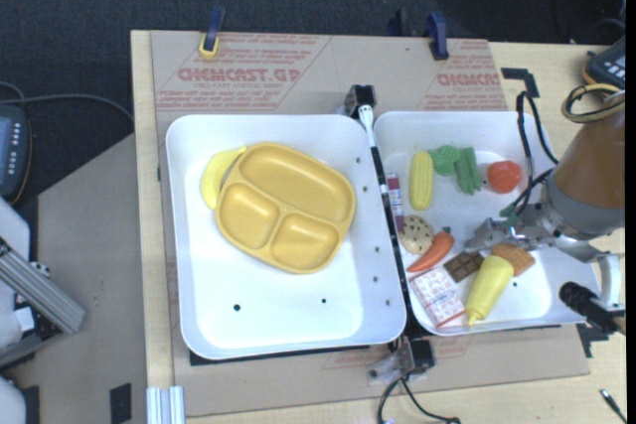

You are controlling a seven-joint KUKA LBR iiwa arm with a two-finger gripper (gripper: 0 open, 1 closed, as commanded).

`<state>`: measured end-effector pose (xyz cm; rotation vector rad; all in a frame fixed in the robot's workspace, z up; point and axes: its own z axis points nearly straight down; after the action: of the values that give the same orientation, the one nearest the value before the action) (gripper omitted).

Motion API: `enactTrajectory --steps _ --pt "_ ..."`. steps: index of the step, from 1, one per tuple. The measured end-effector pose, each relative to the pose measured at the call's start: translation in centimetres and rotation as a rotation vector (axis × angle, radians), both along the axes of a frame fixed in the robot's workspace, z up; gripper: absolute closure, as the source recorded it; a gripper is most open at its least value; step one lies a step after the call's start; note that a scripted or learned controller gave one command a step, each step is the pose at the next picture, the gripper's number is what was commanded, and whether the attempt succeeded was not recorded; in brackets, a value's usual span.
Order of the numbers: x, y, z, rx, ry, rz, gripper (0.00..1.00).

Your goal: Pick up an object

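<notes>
Here, a cardboard-topped bench (298,65) is carrying two shallow white bins side by side. The left bin (199,313) is holding a big yellow divided tray (286,206), tilted, with a paler yellow plate (215,176) peeking out beneath its left edge. The right bin (447,129) is crowded with toy food. The grey and orange arm (596,174) is reaching in from the right, and its gripper (502,235) is hanging low over the bin's lower right part; how far apart its fingers are cannot be told from here, and nothing is showing between them. Just below and slightly left of the gripper, a yellow bottle-shaped piece (487,287) is lying with its long axis slanting from lower left to upper right, its upper end nearest the gripper. An orange carrot (431,253) is lying further left, a corn cob (421,179) and green vegetable (459,164) above, and a red tomato (504,176) near the top.
</notes>
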<state>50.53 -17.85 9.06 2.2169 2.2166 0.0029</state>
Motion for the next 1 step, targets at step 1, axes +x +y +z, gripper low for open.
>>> enactTrajectory --steps 1 --pt "-0.04 0.08 1.07 0.002 0.0 -0.001 1.0"
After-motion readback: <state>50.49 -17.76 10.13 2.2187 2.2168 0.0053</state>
